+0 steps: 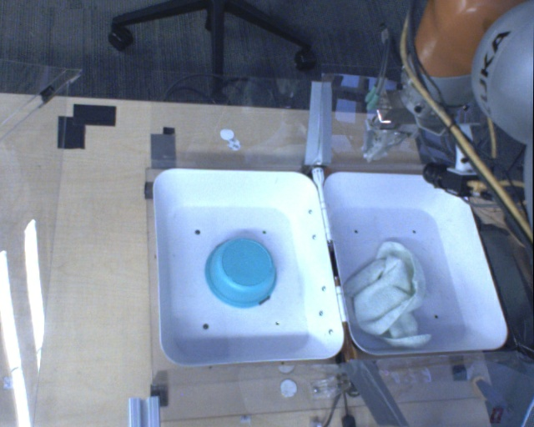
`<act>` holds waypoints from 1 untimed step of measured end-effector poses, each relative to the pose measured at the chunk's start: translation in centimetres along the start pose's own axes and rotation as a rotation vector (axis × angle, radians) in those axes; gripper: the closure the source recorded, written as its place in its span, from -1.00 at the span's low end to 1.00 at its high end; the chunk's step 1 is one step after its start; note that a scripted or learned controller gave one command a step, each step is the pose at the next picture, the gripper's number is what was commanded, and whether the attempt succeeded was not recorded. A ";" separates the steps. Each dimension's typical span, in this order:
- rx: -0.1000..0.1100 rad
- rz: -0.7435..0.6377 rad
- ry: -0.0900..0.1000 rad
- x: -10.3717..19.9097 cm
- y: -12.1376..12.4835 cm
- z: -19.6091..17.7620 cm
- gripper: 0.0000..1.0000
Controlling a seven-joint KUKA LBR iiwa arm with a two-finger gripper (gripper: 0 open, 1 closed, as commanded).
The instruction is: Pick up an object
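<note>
Two white bins sit side by side on the bench (92,250), and we sweep across from the left. Far left, black tape marks (83,123) are stuck to the pale wood, well apart from everything else. Up top, a black chair base (215,25) stands on the dark floor beyond the bench.

Into the left bin (179,334) now: one blue bowl (241,272) lies near the middle, flat base facing up, clear of every wall. A grey metal post (318,125) stands behind the seam where the bins meet.

Across the seam, the right bin (467,250) holds a white cloth (385,290), crumpled into a loose heap in the near-left part, close to the dividing wall and reaching toward the front edge.

And the gripper (380,140)? It hangs beyond the right bin's far-left corner, outside the rim, well apart from cloth and bowl alike. Nothing can be seen in its grasp, and whether it is open or closed I cannot tell; it is small and blurred against the clutter. Yellow and black cables (434,100) trail from it to the arm (467,42), orange and grey, in the top right corner.
</note>
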State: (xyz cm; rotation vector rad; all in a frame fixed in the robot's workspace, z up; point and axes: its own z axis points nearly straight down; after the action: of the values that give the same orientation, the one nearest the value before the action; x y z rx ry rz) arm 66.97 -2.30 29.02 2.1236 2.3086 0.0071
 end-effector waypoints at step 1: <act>0.004 -0.207 0.001 -1.3 -0.2 10.6 1.00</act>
State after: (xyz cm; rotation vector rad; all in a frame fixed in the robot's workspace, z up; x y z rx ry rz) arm 66.92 -3.57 18.39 1.8756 2.5182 0.0022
